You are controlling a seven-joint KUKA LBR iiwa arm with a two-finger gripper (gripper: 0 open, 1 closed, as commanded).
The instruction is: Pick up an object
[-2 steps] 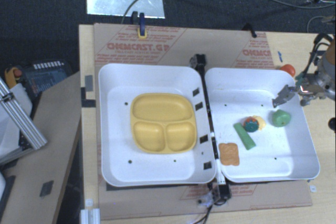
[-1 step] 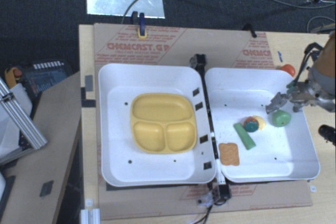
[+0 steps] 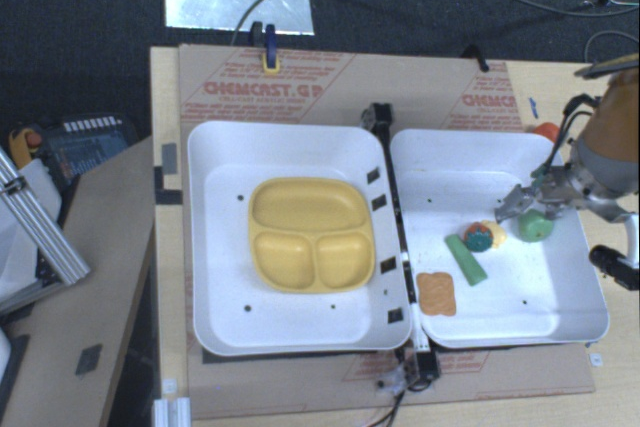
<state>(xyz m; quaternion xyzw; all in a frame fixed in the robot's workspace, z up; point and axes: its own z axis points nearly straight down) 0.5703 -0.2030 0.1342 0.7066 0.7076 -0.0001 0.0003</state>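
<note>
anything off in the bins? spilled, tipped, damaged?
Nothing stands out. The yellow three-compartment plastic tray lies flat in the left white bin. The green block, multicoloured ball, green round toy and tan flat piece lie loose in the right white bin.

We record one counter (image 3: 165, 215), pale wood, carrying a brown printed board (image 3: 330, 80); on that board we list two white bins, left bin (image 3: 215, 215) and right bin (image 3: 575, 295), touching.
</note>
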